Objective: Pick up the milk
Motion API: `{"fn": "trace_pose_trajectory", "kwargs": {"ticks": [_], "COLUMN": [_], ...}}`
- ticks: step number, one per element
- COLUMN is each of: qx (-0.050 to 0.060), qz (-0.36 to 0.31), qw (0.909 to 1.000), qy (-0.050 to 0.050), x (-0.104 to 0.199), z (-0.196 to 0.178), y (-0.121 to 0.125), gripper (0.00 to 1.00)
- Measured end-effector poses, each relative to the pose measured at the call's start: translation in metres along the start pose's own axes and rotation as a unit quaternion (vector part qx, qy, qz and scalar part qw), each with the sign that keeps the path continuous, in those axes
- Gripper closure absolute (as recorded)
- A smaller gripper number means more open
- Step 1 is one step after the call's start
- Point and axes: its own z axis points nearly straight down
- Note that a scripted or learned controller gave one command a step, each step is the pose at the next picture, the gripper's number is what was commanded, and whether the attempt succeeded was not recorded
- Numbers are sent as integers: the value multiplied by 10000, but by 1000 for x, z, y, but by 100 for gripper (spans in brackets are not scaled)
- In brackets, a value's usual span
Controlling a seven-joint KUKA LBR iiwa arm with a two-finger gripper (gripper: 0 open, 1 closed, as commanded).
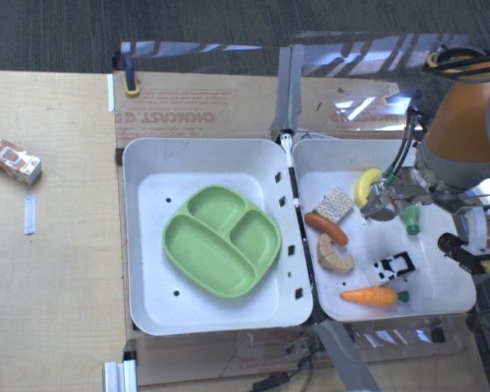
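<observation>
One end effector [381, 207] over right bin [449, 166], beside banana [366, 185]; finger state unclear.

A green divided plate [220, 240] is lying in the left bin [139, 243] below me. In the right bin [465, 300], a banana [365, 185], a cracker [336, 205], a sausage [327, 226], a bread piece [335, 256] and a carrot [371, 296] are sitting apart. A small carton [15, 162] is resting far left on the surface [49, 300].

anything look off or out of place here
One thing: a small carton lies tipped on the bench, far left of both bins, away from the food in the right bin. Nothing looks spilled or broken.
</observation>
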Motion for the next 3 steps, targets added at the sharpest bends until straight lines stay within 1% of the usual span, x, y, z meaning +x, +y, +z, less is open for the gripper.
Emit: {"fn": "trace_pose_trajectory", "kwargs": {"ticks": [1, 2, 3], "qx": [0, 9, 1], "qz": [0, -88, -592], "qw": [10000, 10000, 9982], "qy": [0, 9, 8], "x": [0, -52, -41], "z": [0, 85, 93], "y": [0, -58, -67], "gripper": [0, 0, 0]}}
